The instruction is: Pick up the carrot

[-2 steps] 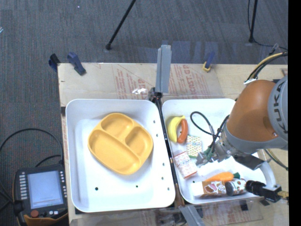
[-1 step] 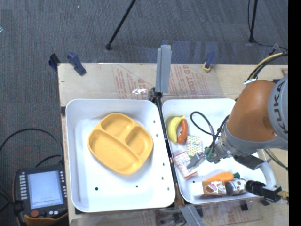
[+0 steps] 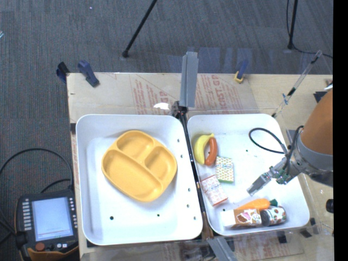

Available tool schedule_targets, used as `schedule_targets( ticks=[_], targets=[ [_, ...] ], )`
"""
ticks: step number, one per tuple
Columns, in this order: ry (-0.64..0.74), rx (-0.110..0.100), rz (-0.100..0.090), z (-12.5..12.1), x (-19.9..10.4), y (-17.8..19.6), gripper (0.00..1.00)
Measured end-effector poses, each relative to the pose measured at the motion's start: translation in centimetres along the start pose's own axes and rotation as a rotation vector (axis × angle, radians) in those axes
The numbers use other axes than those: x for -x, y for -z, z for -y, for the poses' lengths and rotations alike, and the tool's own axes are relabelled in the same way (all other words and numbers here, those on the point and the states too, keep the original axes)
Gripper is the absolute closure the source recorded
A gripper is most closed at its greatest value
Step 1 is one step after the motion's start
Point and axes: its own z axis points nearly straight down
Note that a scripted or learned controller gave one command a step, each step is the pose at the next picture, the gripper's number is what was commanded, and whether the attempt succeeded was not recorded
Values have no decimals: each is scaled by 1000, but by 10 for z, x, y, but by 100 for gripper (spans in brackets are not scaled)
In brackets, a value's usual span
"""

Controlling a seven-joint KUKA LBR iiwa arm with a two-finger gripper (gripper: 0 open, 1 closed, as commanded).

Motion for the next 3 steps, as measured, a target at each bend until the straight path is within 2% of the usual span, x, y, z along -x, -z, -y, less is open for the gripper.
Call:
schedule_targets(
  ticks=[1,2,3],
  targets=[
    [66,8,1,17,42,-119,0],
    [62,8,-2,18,42,-111,100],
    [-39,0,-1,6,14,-22,100]
  ],
)
